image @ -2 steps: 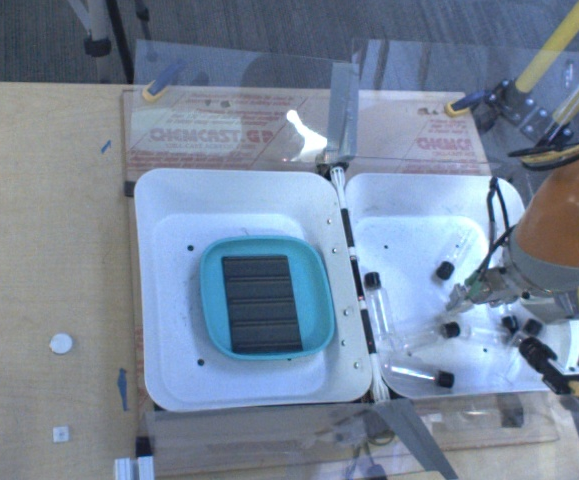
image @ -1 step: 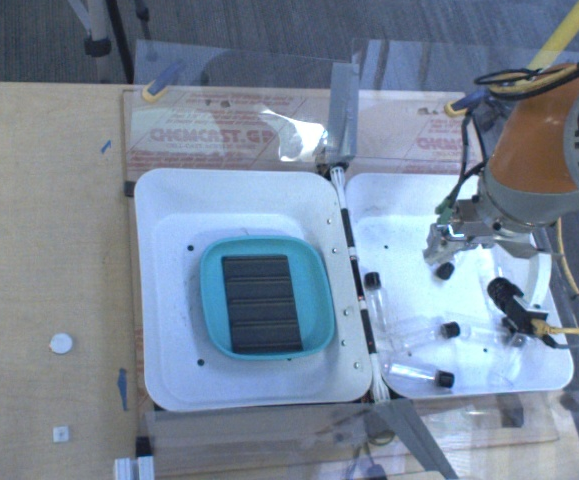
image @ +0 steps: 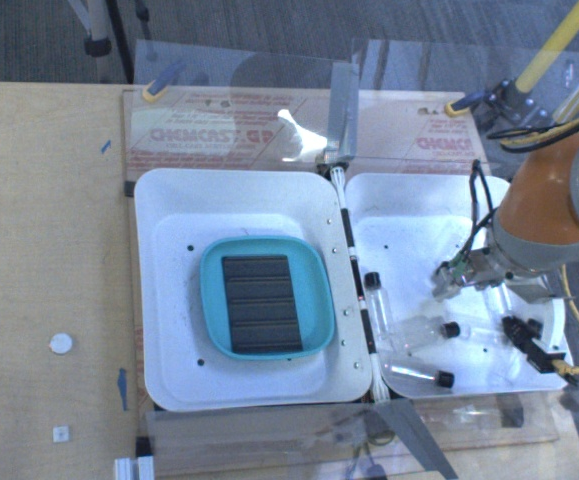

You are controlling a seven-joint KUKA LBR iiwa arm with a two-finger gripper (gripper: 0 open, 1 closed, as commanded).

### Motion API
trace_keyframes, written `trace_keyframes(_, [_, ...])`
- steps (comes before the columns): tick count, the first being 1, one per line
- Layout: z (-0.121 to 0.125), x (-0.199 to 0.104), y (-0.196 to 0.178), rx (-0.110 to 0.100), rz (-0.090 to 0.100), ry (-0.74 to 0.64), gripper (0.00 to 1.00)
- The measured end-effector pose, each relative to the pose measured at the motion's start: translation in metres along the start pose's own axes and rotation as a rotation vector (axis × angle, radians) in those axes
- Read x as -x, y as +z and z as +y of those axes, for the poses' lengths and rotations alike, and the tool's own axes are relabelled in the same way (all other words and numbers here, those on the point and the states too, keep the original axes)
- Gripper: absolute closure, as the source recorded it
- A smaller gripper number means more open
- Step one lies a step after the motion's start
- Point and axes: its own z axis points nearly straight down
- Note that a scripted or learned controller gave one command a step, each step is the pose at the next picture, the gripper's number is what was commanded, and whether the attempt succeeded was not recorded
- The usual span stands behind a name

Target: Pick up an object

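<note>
Pincer: pincer (image: 456, 274) low in the right bin (image: 409, 208); I cannot tell its opening or hold.
Targets: clear tubes (image: 374, 303) with black caps (image: 443, 378) lie in that bin's near half.
Risk: tubes may roll or slip; they look smooth and round.
Room: left bin (image: 169, 208) carries a teal tray (image: 214, 268); far half of right bin is open.

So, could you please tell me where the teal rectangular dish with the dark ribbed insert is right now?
The teal rectangular dish sits in the middle of the left white bin, across the divider from the gripper in the right bin.
</note>
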Motion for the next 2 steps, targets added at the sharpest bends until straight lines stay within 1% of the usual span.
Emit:
trace_keyframes(1, [0.082,-0.053,-0.082,0.003,-0.001,-0.059,1.0])
trace_keyframes(2, [0.043,-0.005,-0.006,0.001,-0.001,-0.209,1.0])
